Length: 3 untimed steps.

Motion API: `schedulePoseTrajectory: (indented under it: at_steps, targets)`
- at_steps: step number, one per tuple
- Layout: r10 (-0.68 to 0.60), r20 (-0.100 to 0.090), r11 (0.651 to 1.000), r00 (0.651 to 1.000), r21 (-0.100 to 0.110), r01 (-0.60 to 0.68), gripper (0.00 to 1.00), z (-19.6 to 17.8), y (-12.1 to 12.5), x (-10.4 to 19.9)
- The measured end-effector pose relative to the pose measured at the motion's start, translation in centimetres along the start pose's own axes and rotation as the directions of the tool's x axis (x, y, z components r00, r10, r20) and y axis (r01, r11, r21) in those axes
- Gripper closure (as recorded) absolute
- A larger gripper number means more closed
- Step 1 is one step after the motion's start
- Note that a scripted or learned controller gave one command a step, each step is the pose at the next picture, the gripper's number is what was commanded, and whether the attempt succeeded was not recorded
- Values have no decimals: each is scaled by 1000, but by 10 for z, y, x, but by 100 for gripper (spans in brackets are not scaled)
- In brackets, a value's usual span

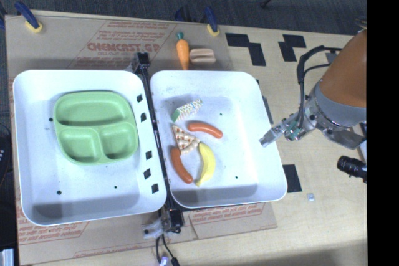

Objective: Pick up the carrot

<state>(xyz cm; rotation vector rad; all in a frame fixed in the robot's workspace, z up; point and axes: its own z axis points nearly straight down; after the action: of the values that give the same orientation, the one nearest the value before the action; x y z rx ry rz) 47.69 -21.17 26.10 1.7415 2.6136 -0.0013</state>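
The carrot (182,53), orange with a green top, lies on the cardboard behind the right bin (249,87), outside both bins and just past its far left corner. It points its green end away from the bins. My gripper (275,133) hangs at the right bin's right rim, about halfway along it, far from the carrot and to its right and front. Nothing shows in the gripper. The grey arm with its orange band (346,81) comes in from the right edge.
A tan bun-like toy (202,57) sits right beside the carrot. The right bin holds a striped wedge (187,110), two sausages (206,129), a pizza slice (184,137) and a banana (207,164). A green divided plate (96,125) sits in the left bin (28,146). Blue clamps (211,21) grip the board's far edge.
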Motion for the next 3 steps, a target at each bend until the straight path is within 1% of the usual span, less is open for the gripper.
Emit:
schedulePoseTrajectory:
  at_steps: [1, 2, 3]
  targets:
    - [430, -3, 903, 903, 5, -430, 100, 42, 1, 4]
    - [270, -1, 963, 963, 1, -270, 100, -38, 1, 3]
    - [441, -2, 897, 897, 4, -441, 100, 43, 17, 43]
